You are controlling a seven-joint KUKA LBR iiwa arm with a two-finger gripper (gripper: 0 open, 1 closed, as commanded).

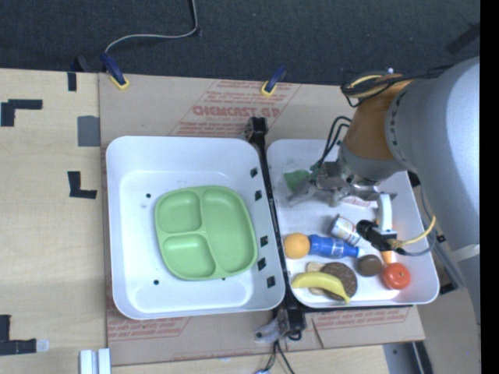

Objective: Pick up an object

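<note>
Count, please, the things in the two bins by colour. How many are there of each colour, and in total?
Green: 2, divided plate, small green piece
Orange: 1, ball
Blue: 1, bottle
Yellow: 1, banana
Brown: 2, round piece, small ball
Red: 1, tomato
Total: 8

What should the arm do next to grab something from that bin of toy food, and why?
Probably a short drop straight down, then close. The gripper sits over the right bin, near its upper-left corner, right at a small green object, with nothing seen between its fingers yet. The orange, blue bottle and banana lie farther toward the bin's near edge.
</note>
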